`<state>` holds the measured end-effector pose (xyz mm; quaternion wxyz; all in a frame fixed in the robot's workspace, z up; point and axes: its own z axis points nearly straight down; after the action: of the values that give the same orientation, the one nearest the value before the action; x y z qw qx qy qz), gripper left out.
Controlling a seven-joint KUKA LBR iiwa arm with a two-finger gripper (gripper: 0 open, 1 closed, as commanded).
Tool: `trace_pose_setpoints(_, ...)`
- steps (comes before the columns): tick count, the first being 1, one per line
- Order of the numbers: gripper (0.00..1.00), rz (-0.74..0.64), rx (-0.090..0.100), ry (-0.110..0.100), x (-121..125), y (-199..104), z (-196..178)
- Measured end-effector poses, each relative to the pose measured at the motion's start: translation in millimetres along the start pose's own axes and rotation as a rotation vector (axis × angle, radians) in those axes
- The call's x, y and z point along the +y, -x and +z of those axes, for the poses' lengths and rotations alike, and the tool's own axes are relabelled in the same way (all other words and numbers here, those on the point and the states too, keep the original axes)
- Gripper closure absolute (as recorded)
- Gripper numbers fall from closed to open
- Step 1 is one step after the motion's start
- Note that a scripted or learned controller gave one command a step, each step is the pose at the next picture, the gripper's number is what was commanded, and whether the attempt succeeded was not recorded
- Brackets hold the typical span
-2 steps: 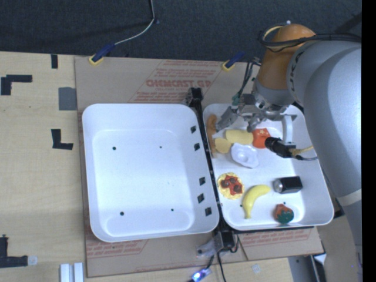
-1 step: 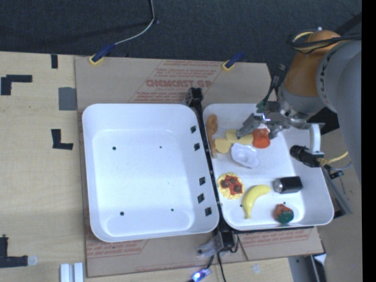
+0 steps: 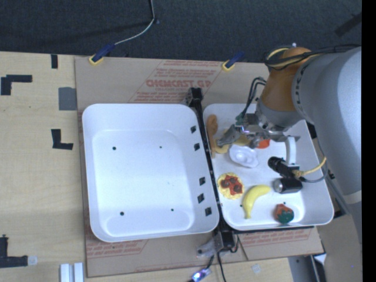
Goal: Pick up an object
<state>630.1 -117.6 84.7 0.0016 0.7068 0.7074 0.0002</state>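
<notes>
**Pincer (image 3: 239,135) low over the far half of the right bin, white lump just beside it**

The pincer hangs from the grey and orange arm and sits low among the things at the back of the right bin (image 3: 320,216). Whether it is released or clenched cannot be told, because the wrist covers its working end from this angle. Nothing can be seen grasped in it.

Reading from the left, the tabletop (image 3: 35,157) carries the left bin (image 3: 94,157), and everything loose lies in the right bin beyond it. A tan piece (image 3: 211,124) and a yellow scrap (image 3: 218,149) lie along that bin's left wall. Next come a round red-and-yellow toy (image 3: 231,184) and the white lump (image 3: 244,156). A banana (image 3: 254,197) follows, then a small orange piece (image 3: 262,141), and a red-and-green toy (image 3: 284,213) lies at the near right corner.

The white lump is probably the easiest pick. It lies just to the near side of the pincer, touching it or close to touching, so a short shift toward the bin's front edge would centre the pincer over it. The lump has no clear long axis. The banana lies farther to the near side, with its curve running from near-left to far-right.

The orange piece is half hidden under the wrist, and its shape is unclear. The tan piece and the yellow scrap are too small to identify.
</notes>
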Motion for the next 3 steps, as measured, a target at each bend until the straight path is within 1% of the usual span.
trace_pose_setpoints(1,0.00,-0.004,-0.008,-0.016,36.4,-14.8,0.3)
trace_pose_setpoints(2,0.00,0.002,0.000,-0.003,37.8,33.5,0.3)
trace_pose_setpoints(3,0.00,-0.003,0.000,-0.004,38.0,-6.6,0.5)
